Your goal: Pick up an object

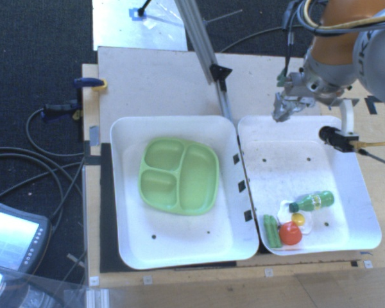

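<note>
A pale lime-green plastic divided plate (pixel 179 176) sits in the plain white left bin (pixel 125 236). In the white right bin (pixel 356 178): a green bottle with a yellow label (pixel 313 201), a red tomato (pixel 290 234), a dark green cucumber (pixel 271 230), a white-and-yellow fried egg (pixel 298 219).

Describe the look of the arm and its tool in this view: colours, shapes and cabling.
The arm is grey with rounded joint housings and a large orange dome-shaped band above the wrist. Black and yellowish cables loop around that orange section. The tool at its end is a small metallic grey assembly, narrower than the wrist, with dark fittings; finer detail is too small to make out.
</note>
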Robot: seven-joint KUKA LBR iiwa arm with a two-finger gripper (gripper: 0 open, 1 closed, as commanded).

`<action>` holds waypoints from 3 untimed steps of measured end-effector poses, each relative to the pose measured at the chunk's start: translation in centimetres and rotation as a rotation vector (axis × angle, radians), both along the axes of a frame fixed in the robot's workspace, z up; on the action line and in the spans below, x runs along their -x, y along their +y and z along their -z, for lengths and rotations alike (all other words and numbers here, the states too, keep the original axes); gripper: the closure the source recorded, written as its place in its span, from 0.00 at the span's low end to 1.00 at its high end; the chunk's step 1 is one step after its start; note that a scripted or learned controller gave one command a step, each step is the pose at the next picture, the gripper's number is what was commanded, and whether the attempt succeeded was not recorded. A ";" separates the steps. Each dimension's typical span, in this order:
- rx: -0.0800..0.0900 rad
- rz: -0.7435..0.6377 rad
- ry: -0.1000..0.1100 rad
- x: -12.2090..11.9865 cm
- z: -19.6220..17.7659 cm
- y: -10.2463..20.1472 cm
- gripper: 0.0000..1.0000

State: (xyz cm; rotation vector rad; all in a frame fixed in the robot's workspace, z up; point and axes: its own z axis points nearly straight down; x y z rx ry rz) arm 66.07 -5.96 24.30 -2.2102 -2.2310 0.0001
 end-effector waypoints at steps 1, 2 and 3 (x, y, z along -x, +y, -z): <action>0.000 0.000 0.001 3.0 0.9 3.8 1.00; -0.002 -0.002 0.001 5.9 1.5 9.3 1.00; -0.002 -0.002 0.001 7.8 1.9 14.3 1.00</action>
